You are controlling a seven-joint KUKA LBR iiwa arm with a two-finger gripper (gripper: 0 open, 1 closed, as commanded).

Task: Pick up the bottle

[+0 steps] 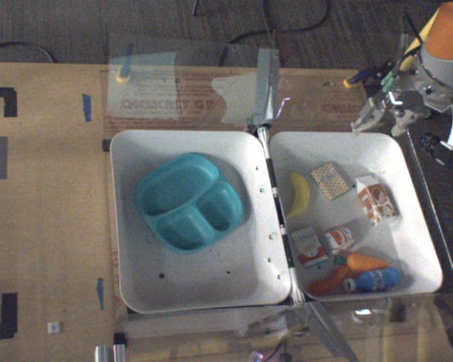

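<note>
Blue plastic bottle is lying on its side at the near edge of the right bin, cap end pointing left, a pale label band showing round its middle; the label print is too small to read. It is touching an orange carrot-shaped piece lying just behind it. A second orange-red piece is sitting just left of the bottle's cap.

Count, right bin: one bottle, one yellow banana, one tan patterned packet, one white-and-orange carton, one small red-and-white can, one red-and-white box, two orange pieces. Printing on the carton, can and box is not legible.

Count, left bin: one teal divided plate with three compartments, sitting toward the far left.

Two white bins are sitting side by side on brown cardboard. Faint lettering is showing on the cardboard beyond the left bin, not clear enough to read.

Gripper is hanging above the far right corner of the right bin, well apart from the bottle. Its two fingers are standing spread, nothing between them.
</note>
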